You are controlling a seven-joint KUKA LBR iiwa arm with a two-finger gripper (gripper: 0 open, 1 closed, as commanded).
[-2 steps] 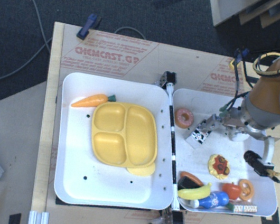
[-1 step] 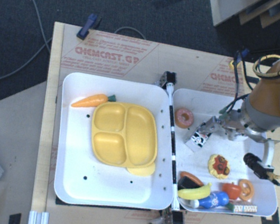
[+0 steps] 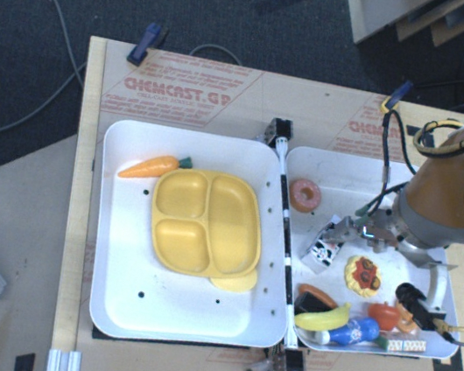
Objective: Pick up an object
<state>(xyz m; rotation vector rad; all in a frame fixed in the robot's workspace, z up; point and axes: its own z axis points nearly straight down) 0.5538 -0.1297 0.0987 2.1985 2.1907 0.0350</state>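
Hand (image 3: 336, 235) of mine sits low in the right bin (image 3: 342, 168), right of centre in the frame, touching a small black-and-white toy (image 3: 321, 252); I cannot tell how it is set. Nearby lie a donut (image 3: 305, 195), a little pizza (image 3: 364, 275) and a banana (image 3: 322, 318). Left bin (image 3: 117, 231) carries a yellow tray (image 3: 206, 222) and a carrot (image 3: 148, 166).

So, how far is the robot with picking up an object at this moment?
Done: the arm has reached into the right bin, and the gripper is low beside a small black-and-white object. In hand: nothing visibly lifted; whether it grips that object I cannot tell. Left: the grasp and lift. The donut, banana and pizza toy lie in the bin; the carrot lies in the left bin.
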